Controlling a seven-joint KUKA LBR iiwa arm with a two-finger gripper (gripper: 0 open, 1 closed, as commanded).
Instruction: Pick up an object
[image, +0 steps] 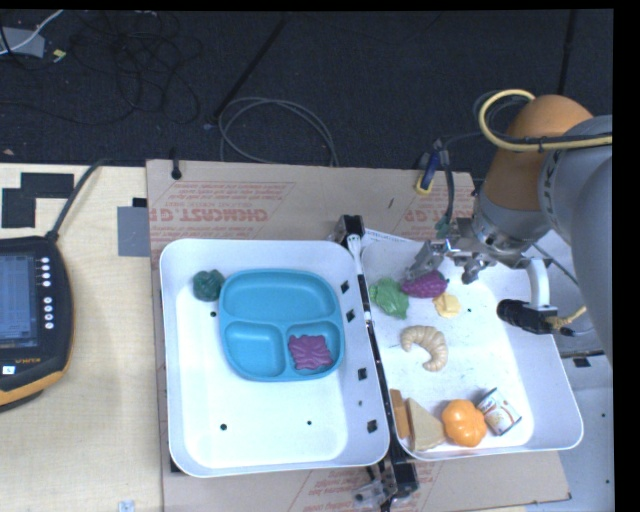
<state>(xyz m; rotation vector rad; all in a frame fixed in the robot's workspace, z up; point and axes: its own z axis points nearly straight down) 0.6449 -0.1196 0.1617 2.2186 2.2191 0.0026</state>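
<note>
Hovering at right bin (560, 395) twelve o'clock edge, gripper (447, 258) above purple item (426, 285); finger spread unclear, grasp cannot be told; croissant (427, 345) at six o'clock.

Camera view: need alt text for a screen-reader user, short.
A grey robot arm reaches in from the right, its gripper low over a purple toy in the right bin, which also holds a croissant and an orange. The left bin holds a blue divided plate.

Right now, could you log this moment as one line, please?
gripper above right bin | nearest: purple item | grasp: unconfirmed | croissant untouched
</note>
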